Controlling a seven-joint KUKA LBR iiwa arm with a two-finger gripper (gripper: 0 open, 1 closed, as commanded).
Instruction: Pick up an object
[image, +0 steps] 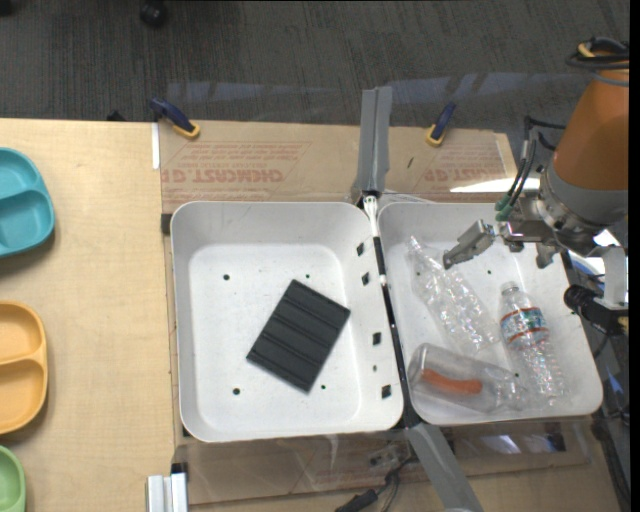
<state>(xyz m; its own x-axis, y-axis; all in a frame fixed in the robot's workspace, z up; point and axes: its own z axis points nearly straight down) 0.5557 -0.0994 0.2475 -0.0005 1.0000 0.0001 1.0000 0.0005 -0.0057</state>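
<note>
My gripper (505, 248) hangs over the back of the right bin (590, 385), open, with nothing between its fingers. One grey finger (466, 245) points left and down. Below it lie a crumpled clear plastic bottle (452, 298), a water bottle (526, 338) with a red and blue label, and a clear tube (458, 380) with an orange-red piece inside. In the left bin (200, 250) a black ribbed rectangular pad (299, 334) lies flat and tilted, far from the gripper.
A grey divider bar (374, 150) runs between the bins. Cardboard (250, 165) lies behind them with two clamps (176, 118) (440, 126). Teal (20, 200), orange (15, 365) and green (8, 482) trays sit at the left edge.
</note>
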